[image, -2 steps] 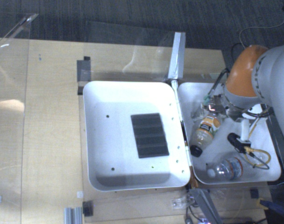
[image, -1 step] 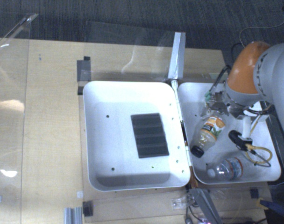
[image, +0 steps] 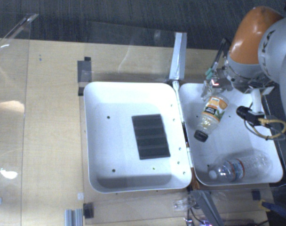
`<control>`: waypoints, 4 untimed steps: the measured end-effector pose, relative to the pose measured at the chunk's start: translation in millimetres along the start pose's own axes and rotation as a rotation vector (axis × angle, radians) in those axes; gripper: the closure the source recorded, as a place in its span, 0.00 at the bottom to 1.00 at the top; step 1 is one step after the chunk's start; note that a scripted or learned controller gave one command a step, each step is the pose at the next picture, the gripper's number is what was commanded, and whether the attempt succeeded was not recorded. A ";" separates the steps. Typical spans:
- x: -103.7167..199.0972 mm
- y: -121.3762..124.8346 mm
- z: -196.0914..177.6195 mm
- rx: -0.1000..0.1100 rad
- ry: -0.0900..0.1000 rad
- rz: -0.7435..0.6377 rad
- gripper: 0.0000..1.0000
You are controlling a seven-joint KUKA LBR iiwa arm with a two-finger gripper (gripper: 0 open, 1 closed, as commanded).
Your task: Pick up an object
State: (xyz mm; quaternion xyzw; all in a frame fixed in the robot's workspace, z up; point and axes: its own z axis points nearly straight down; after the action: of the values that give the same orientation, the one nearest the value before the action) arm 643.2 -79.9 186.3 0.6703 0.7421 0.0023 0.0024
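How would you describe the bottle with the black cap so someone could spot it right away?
Look in the right-hand white bin, toward its upper half. The small bottle lies tilted there, black cap pointing down-left. Unlike the clear bottle near the bin's lower edge, it carries an orange label.

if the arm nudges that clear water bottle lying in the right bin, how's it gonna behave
The clear bottle lies on its side by the right bin's near wall, so it would probably roll. It looks mostly empty, so likely light and easily pushed. Its smooth plastic may slip or dent when squeezed.

One fixed camera looks down at a slant from above the table (image: 49,126). It stands fairly far back, taking in both white bins (image: 93,126) whole. The arm (image: 256,36) enters from the frame's right.
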 end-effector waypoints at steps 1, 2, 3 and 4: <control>18.9 -50.8 0.6 0.002 0.001 -0.021 1.00; 18.7 -50.8 0.6 0.002 0.001 -0.021 0.00; -15.8 -52.9 97.0 -0.006 -0.002 -0.060 0.00; 19.4 -29.3 -9.4 -0.002 0.000 -0.248 0.00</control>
State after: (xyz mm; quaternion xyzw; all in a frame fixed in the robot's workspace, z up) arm 612.0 -63.5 195.5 0.5733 0.8194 0.0027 0.0031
